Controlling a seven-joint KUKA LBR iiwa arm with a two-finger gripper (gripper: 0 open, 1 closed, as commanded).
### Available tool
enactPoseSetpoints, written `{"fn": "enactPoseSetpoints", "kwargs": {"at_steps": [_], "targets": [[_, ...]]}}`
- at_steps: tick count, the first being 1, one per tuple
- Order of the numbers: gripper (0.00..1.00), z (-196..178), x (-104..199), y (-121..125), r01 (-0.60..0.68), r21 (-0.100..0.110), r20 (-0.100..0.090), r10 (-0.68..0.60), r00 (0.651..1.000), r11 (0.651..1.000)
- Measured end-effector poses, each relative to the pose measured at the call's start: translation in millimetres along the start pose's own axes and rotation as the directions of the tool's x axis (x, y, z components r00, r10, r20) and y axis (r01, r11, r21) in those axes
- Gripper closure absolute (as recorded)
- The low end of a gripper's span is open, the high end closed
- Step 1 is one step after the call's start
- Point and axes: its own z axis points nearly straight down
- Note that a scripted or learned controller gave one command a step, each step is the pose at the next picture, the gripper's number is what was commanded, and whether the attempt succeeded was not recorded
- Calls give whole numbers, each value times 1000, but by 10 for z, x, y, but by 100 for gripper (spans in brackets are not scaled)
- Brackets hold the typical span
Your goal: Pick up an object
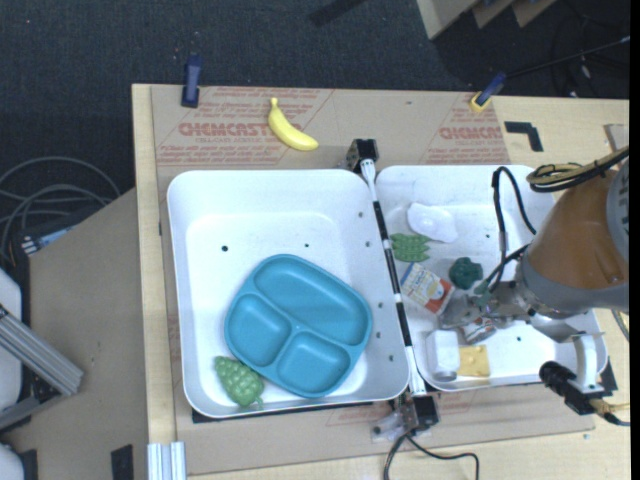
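My gripper (pixel 468 320) is low in the right bin (pixel 440 175), near its front, at the end of the grey and orange arm (pixel 575 248). It hangs just below a dark green round object (pixel 464 271) and to the right of a small white and red packet (pixel 422 288). In front of it lie a yellow wedge (pixel 474 362) and a white block (pixel 443 353). Farther back are a green leafy piece (pixel 408 247) and a white lump (pixel 432 222). I see nothing clearly held.
The left bin (pixel 190 268) holds a blue divided plate (pixel 297 323) and a bumpy green item (pixel 238 380) at its front corner. A yellow banana (pixel 290 129) lies on the bench behind the left bin. A black cable (pixel 500 208) loops over the right bin.
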Motion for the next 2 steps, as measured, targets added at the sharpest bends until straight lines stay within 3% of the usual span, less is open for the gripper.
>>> {"fn": "enactPoseSetpoints", "kwargs": {"at_steps": [1, 2], "targets": [[0, -8, 42, 596, 2, -3, 1, -2, 1000, 1000], [0, -8, 195, 936, 2, -4, 1, -2, 1000, 1000]]}}
